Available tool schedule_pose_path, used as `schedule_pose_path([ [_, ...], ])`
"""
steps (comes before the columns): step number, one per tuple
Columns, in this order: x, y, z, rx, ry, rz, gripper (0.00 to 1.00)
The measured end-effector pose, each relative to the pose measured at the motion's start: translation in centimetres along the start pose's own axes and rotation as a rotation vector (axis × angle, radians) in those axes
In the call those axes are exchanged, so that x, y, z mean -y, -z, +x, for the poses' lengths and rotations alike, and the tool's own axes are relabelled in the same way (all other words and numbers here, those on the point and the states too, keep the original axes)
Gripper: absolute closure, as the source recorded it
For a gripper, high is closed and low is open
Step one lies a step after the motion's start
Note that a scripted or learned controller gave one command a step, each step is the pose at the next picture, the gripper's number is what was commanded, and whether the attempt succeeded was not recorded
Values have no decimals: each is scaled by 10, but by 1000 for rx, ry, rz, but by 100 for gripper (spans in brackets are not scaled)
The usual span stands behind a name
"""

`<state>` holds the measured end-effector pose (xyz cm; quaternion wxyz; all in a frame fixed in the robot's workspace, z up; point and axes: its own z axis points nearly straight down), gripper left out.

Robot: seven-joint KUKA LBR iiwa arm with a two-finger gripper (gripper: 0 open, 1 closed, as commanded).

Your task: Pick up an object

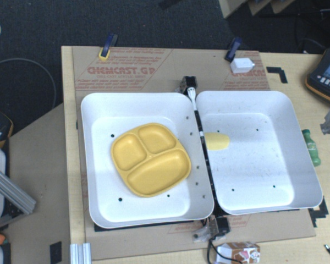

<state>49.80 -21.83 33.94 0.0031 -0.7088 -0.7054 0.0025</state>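
Observation:
A yellow divided plate (150, 159) with three compartments lies flat in the left bin (93, 114), a little left of its middle. A small pale yellow object (216, 141) rests in the right bin (286, 109), close against that bin's left wall.
The two white bins sit side by side on a cardboard-covered bench (154, 65). A green marker-like item (312, 147) lies just outside the right bin's right rim. A white block (242, 65) and two clamps (106, 47) sit at the bench's far edge.

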Motion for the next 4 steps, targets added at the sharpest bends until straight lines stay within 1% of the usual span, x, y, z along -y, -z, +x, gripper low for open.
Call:
schedule_pose_path([
  [1, 10, -12, 94, -3, 13, -4, 100],
  [2, -17, -17, 194, -2, 17, -9, 100],
  [3, 21, 17, 241, 0, 10, -11, 100],
  [4, 20, 46, 288, 0, 8, -11, 100],
])
